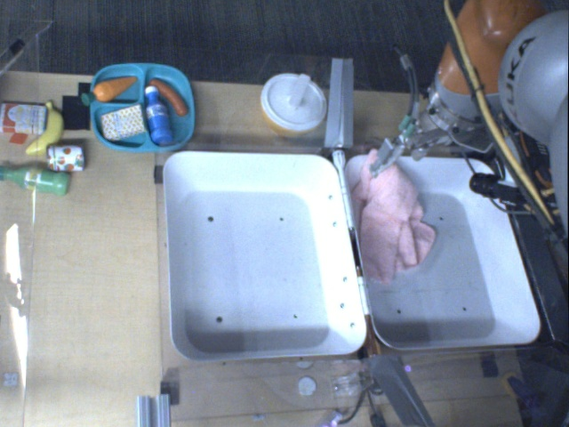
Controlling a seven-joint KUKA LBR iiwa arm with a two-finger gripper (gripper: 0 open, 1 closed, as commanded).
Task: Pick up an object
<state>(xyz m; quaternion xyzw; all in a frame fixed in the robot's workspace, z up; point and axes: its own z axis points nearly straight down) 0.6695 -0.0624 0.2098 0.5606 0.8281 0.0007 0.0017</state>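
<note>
Pincer [388,156] is gripping the crumpled pink cloth [391,221] by its twelve-o'clock corner, lifting underway; next, raising it straight clear.

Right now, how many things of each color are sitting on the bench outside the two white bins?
Blue: 2, the divided tray and the bottle in it
Orange: 2, the carrot and the sausage-shaped toy
Yellow: 2, the banana and the lidded cup
Green: 1, the bottle
Red and white: 2, the can and the box
Total: 9
</note>
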